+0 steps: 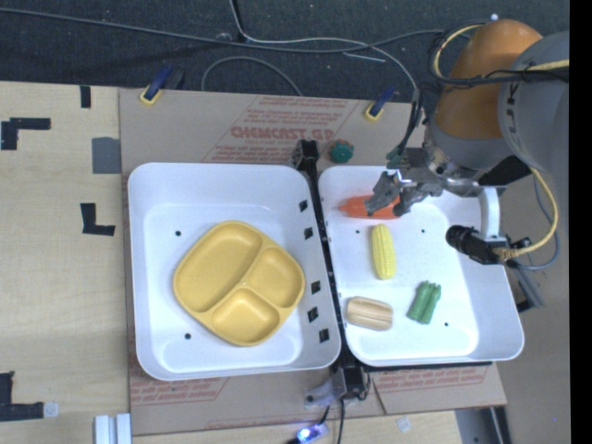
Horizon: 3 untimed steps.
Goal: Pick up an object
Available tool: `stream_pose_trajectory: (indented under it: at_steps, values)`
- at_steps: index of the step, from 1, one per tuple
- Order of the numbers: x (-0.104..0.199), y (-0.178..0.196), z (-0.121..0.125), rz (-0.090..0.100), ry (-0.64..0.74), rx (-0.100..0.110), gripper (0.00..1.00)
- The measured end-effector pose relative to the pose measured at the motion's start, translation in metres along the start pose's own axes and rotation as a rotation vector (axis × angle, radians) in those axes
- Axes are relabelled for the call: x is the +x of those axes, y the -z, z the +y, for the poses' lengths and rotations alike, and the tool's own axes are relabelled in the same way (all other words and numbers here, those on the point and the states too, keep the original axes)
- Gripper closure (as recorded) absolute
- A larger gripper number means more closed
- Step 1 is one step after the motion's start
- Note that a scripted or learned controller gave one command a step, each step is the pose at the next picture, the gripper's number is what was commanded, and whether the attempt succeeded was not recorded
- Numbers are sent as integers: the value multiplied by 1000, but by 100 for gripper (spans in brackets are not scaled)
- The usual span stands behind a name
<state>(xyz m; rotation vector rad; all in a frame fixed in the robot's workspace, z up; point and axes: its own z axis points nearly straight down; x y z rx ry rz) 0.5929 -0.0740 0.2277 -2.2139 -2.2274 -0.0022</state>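
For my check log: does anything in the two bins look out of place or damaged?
Nothing stands out. The yellow plate lies flat in the left bin; carrot, corn, bread roll and green piece lie apart in the right bin.

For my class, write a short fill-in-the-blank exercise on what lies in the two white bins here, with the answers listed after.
1. The yellow divided plate lies in the ____ bin of the view.
2. The corn cob lies between the carrot and the ____ coloured bread roll.
3. The gripper is over the ____ coloured carrot.
4. The green vegetable lies to the ____ of the bread roll in the view.

Missing words: left; tan; orange; right
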Motion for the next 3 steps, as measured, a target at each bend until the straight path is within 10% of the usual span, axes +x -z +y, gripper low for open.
stream_pose_trajectory:
  at_steps: [3]
  values:
    - [170, 7, 15, 0, 1, 1, 100]
